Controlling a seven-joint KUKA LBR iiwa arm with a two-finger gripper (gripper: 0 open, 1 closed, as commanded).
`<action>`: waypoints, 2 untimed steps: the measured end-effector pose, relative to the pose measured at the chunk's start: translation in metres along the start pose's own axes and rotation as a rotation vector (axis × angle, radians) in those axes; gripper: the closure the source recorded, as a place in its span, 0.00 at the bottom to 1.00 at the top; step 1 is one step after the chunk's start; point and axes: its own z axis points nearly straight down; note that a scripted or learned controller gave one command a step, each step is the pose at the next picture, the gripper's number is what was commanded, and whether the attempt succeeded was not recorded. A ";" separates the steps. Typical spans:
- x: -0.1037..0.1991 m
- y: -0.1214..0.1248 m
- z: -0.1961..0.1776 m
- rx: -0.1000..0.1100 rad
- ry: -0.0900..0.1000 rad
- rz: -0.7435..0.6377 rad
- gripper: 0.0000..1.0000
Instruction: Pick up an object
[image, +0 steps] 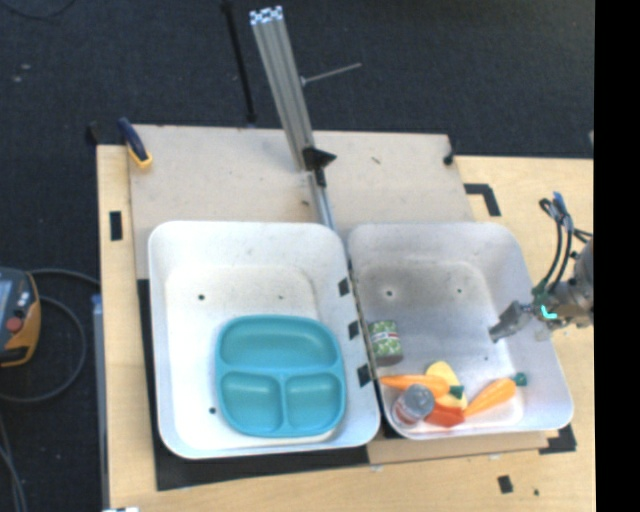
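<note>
The right bin (440, 270) holds a cluster of small objects along its front edge. A green, labelled can (385, 341) lies by the bin's left wall. Just in front of it are an orange carrot (404, 381), a yellow piece (441, 376), a round grey-topped red object (414, 403) and a second carrot (492, 397). My gripper (508, 324) reaches in over the bin's right side, above and to the right of the second carrot, and nothing shows in it.
A teal divided plate (282, 375) lies in the left bin (190, 260). A slanted aluminium post (290, 95) rises behind the bins. Cables (560, 225) hang beside the arm at the right. The back half of the right bin is bare.
</note>
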 end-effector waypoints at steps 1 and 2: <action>0.000 0.000 0.000 -0.001 0.000 0.000 0.00; 0.000 0.010 0.054 0.003 -0.001 0.001 0.00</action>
